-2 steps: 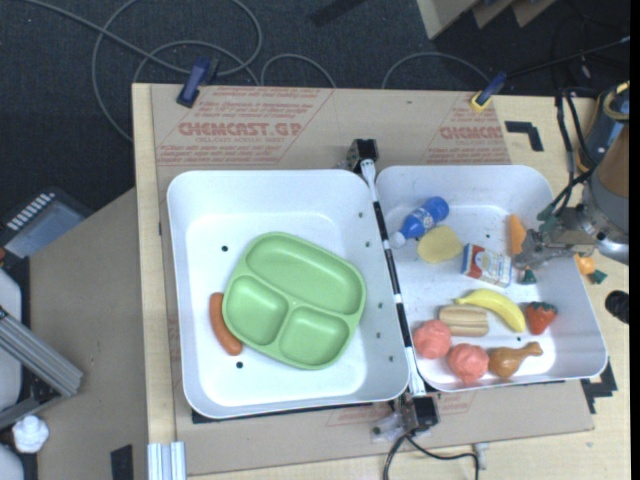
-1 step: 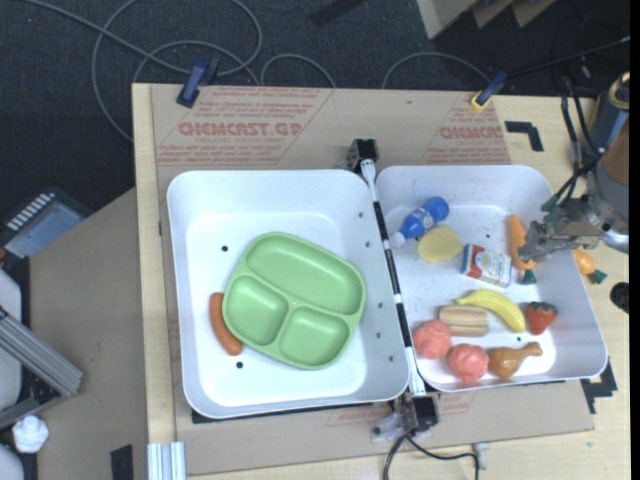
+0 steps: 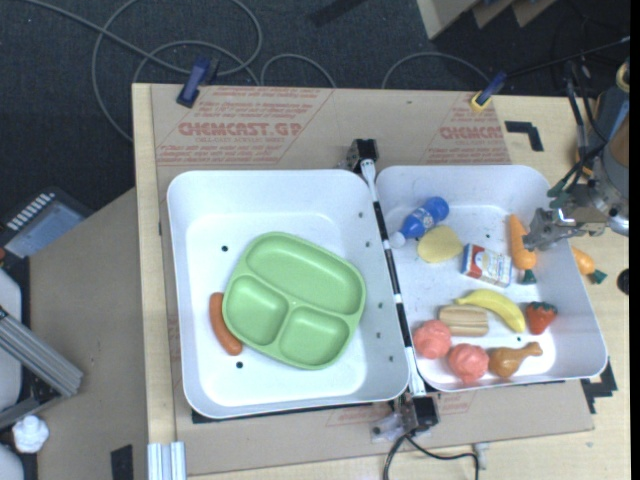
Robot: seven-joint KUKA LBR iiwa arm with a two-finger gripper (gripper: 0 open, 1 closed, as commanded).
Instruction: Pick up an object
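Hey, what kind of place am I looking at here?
Probably a robotics lab test bench, not a kitchen: two white bins clamped to a protective board, toy food such as a banana beside a green divided plate, and loose cables on the carpet.

Green sectioned plate (image 3: 293, 300), yellow banana (image 3: 495, 306), blue bottle (image 3: 424, 217), white bins (image 3: 190, 268).

An orange carrot (image 3: 518, 242) lies lengthwise near the right bin's far right wall, just beside a small red-and-white carton (image 3: 487, 264).
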